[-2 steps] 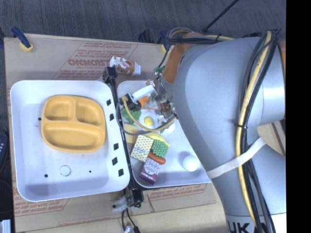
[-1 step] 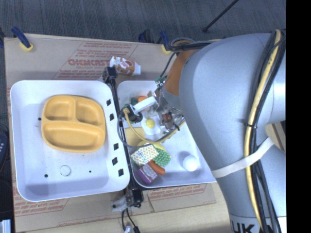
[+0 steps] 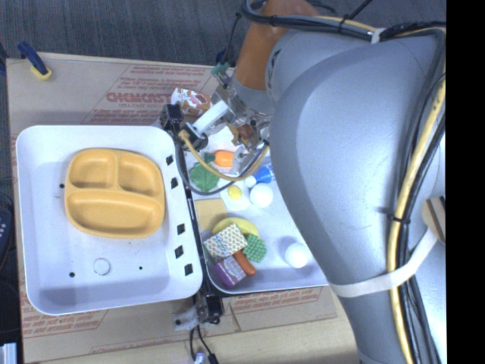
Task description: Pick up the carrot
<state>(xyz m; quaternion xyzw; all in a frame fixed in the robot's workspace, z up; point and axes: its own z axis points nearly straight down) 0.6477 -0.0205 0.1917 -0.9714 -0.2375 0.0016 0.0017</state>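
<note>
The carrot (image 3: 244, 264), a short orange-red stick, lies near the front of the right bin (image 3: 267, 280), between a purple item (image 3: 227, 272) and a bumpy green piece (image 3: 257, 249). My gripper (image 3: 236, 136) hangs over the far left part of that bin, well away from the carrot. Directly beneath it sits a small rounded orange item (image 3: 224, 158), partly crossed by a cable; what it is I cannot tell. The big grey arm covers most of the right bin.
A yellow divided plate (image 3: 115, 191) rests in the left bin (image 3: 45, 279). In the right bin lie a green leafy piece (image 3: 202, 177), a yellow ball (image 3: 236, 194), white balls (image 3: 261, 196), a blue item (image 3: 264, 175), a patterned packet (image 3: 225, 242) and a white object (image 3: 296, 255).
</note>
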